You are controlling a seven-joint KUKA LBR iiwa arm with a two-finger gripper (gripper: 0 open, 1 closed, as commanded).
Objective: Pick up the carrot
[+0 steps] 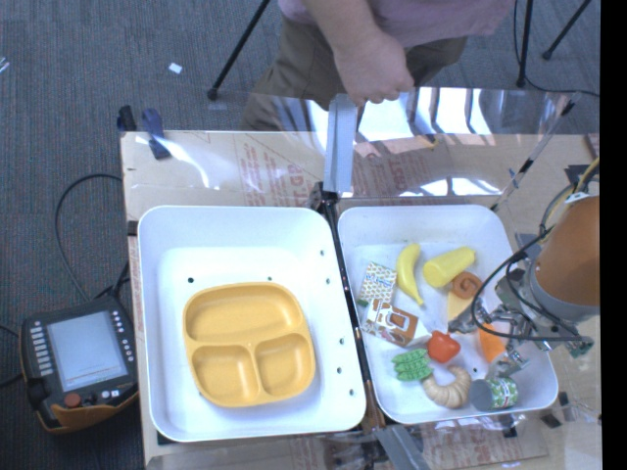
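The carrot (pixel 489 346) is a small orange piece in the right part of the right bin (pixel 431 221), partly covered by the arm's tool. My gripper (pixel 506 339) hangs right over it, low in the bin, with cables looped around the wrist. The grey arm with its orange band (pixel 578 255) comes in from the right edge. Whether the carrot is held is hidden from this angle.
Around the carrot lie a red tomato (pixel 443 347), a croissant (pixel 446 388), a small can (pixel 495 393), a cheese wedge (pixel 458 307), a banana (pixel 409 272) and two small boxes (pixel 390 323). The left bin (pixel 167 262) holds a yellow divided plate (pixel 250 346). A person's hand (pixel 377 67) is behind the bins.
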